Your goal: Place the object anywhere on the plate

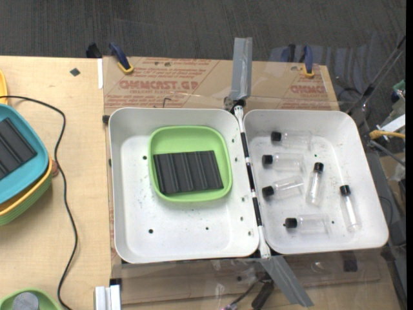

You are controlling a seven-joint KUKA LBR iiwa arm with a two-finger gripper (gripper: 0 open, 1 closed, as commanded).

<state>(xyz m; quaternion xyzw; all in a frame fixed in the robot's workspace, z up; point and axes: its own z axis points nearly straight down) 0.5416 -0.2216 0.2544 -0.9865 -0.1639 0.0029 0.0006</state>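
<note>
Sitting in the left bin (129, 231), a green plate (189, 144) bears a dark ribbed insert (188, 172). Clear black-capped vials (314, 183) lie right of the plate. I cannot tell the gripper's state.

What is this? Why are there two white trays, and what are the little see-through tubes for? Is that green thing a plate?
You are looking down from a camera fixed above a workbench. A robot arm works here, reaching in from the right. Two shallow white bins sit side by side. The left bin holds a green plate with a dark ridged mat on it. The right bin holds several clear little tubes with black caps, lying loose. The robot's job is to pick one up and put it on the plate. None is on the plate yet. On the far left sit some stacked teal and green plates.
</note>
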